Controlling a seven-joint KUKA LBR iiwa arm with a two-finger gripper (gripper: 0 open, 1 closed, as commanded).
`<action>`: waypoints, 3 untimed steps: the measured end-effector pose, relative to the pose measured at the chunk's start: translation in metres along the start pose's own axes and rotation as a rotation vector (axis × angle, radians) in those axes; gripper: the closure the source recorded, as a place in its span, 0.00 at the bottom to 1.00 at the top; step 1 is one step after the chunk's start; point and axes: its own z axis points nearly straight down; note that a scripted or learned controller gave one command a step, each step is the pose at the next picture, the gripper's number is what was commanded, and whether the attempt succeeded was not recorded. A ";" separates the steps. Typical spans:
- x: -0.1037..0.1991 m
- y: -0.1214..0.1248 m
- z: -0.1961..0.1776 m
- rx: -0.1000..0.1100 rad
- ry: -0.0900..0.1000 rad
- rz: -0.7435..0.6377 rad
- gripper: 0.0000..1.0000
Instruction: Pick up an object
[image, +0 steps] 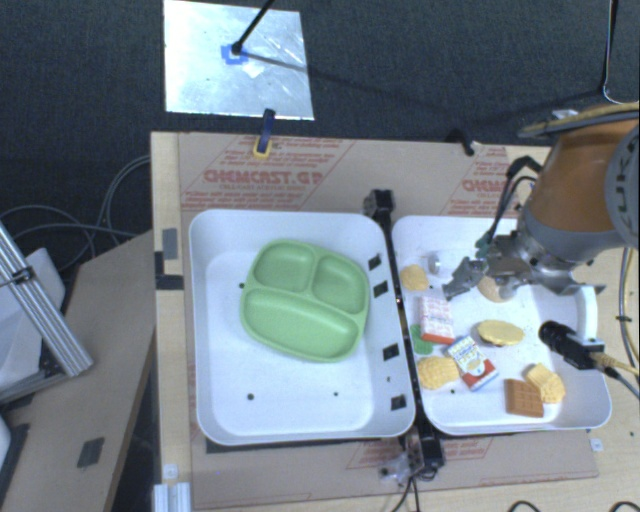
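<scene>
My gripper (462, 276) hangs over the upper middle of the right bin (590, 410), reaching in from the right. Just left of it lies a round tan cookie (413, 277), and a small grey piece (435, 264) sits close above that. A pink and white box (435, 318) lies just below the gripper. A tan item (490, 289) is partly hidden under the wrist. Further toward the front lie an oval yellow bun (499, 333), a blue and red box (472, 362), a round cracker (437, 373), a brown waffle (523, 397) and a yellow cracker (545, 383).
The left bin (215, 400) holds a green divided plate (305, 300). A black divider with clips (395, 300) runs between the bins. A black part of the arm (570, 345) juts over the right bin's right side. A metal sheet (238, 60) lies beyond the bench.
</scene>
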 end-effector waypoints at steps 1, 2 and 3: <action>0.000 0.003 -0.006 -0.013 -0.001 -0.002 0.00; 0.000 0.004 0.035 -0.010 0.000 0.000 0.00; -0.010 0.007 0.085 -0.009 -0.001 0.000 0.00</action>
